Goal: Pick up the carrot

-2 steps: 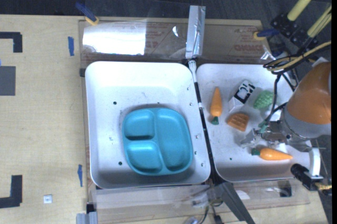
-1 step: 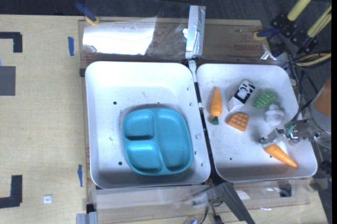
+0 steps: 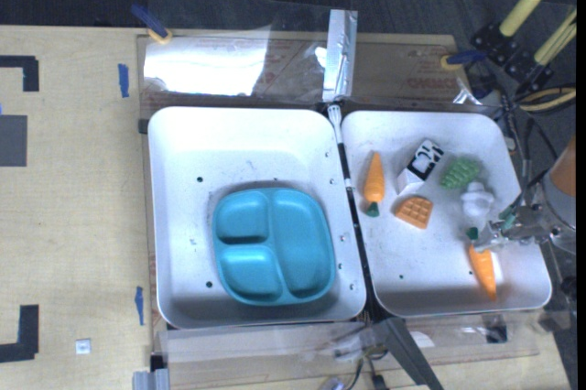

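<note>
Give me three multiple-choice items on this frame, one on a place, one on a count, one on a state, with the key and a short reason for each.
1. Where does the blue divided plate lie?
A. In the left bin
B. In the right bin
C. On the wooden bench outside the bins

2. How many carrots are in the right bin?
A. None
B. One
C. Two

3. How does the carrot nearest the divider between the bins lie?
A. Stacked on the waffle
B. Flat on the bin floor, apart from the other items
C. Inside the blue plate

Key: 1 A, the plate sits on the floor of the left bin. 2 C, one carrot lies by the divider and another carrot by the right wall, close to the gripper. 3 B, bare white floor shows between it and the waffle.
</note>
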You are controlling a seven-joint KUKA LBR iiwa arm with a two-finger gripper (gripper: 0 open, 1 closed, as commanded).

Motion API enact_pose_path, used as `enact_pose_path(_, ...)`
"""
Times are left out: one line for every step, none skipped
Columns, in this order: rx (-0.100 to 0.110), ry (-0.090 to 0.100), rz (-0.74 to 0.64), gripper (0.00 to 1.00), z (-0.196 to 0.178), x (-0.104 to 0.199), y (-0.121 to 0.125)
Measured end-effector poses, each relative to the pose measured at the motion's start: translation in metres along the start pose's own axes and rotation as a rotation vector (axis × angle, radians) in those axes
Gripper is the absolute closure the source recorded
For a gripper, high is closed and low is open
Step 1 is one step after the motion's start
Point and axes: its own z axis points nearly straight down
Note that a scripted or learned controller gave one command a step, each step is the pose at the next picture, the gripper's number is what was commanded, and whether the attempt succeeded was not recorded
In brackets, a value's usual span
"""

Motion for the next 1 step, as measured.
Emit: enact_pose_path(0.005,0.002,-0.002,0.0,0.0016,0.0008,-0.001)
